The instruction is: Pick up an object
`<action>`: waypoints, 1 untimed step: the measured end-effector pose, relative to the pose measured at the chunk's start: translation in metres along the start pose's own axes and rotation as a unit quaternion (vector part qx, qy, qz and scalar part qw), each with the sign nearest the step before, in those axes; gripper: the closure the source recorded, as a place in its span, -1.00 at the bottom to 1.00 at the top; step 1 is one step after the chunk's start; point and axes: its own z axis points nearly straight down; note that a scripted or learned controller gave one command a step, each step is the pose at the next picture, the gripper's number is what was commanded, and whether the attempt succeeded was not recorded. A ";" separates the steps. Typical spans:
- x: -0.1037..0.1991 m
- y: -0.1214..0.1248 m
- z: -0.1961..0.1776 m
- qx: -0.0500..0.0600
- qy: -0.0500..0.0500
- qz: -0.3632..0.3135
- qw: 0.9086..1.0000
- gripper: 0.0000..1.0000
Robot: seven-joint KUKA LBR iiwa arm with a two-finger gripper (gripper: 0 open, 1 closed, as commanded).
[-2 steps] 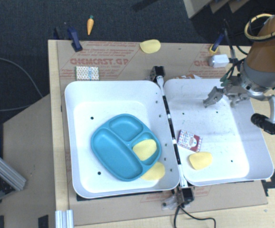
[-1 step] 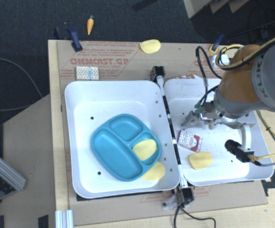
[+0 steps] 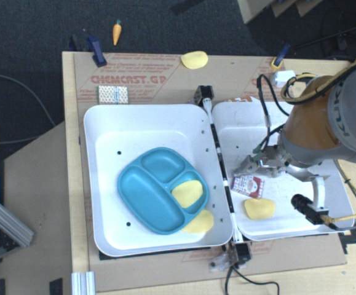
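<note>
My gripper (image 3: 253, 163) hangs low over the right bin (image 3: 251, 118), just above and touching or nearly touching a red and white packet (image 3: 249, 185) on the bin floor. A yellow lump (image 3: 259, 209) lies just below the packet, near the bin's front. The left bin (image 3: 104, 134) holds a blue divided plate (image 3: 153, 189) with a yellow piece (image 3: 187, 192) in its right compartment. Another yellow piece (image 3: 200, 222) rests against the plate's lower right rim.
The grey and orange arm (image 3: 316, 125) covers the right bin's right half. On the bench behind the bins lie a yellow lump (image 3: 194, 59) and a small patterned packet (image 3: 113, 94). Blue clamps (image 3: 96, 51) grip the board's far edge. Cables run near the arm.
</note>
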 end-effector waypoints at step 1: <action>-0.032 -0.010 0.000 0.001 0.000 0.000 1.000 -1.00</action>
